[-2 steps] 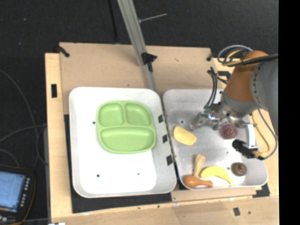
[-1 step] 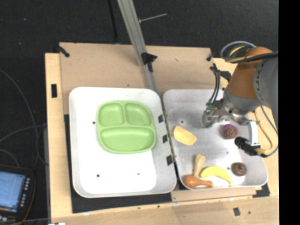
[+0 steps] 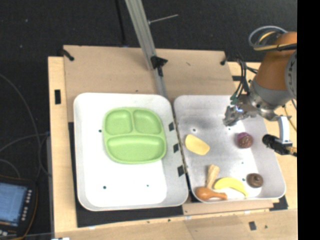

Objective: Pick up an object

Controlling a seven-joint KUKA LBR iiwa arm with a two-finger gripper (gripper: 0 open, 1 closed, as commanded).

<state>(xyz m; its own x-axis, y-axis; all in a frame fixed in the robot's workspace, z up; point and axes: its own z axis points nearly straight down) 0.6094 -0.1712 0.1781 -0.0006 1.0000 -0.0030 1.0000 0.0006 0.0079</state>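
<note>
Two shallow white bins are set side by side on the wooden surface (image 3: pixel 120 69). The left bin (image 3: pixel 90 184) is occupied by one green divided plate (image 3: pixel 134 135) with three compartments, placed toward its far half.

Five items are counted in the right bin (image 3: pixel 210 109):
- one pale yellow wedge-shaped piece (image 3: pixel 197 145), near the bin's left wall;
- one dark purple round item (image 3: pixel 244 140), toward the right side;
- one yellow banana (image 3: pixel 231 185), at the near edge;
- one brown, doughnut-like item (image 3: pixel 255 180), just right of the banana;
- one tan and orange-brown elongated piece (image 3: pixel 210 186), touching the banana's left end.

No legible writing or brand is seen on any item.

The claw (image 3: pixel 232 115) is positioned over the far right part of the right bin, apart from the purple item and well apart from the rest. Whether it is open or closed cannot be told, and nothing is seen held in it.

One slanted metal pole (image 3: pixel 142 31) is fixed at the surface's far side. One lit screen (image 3: pixel 14 204) is placed at lower left.
</note>
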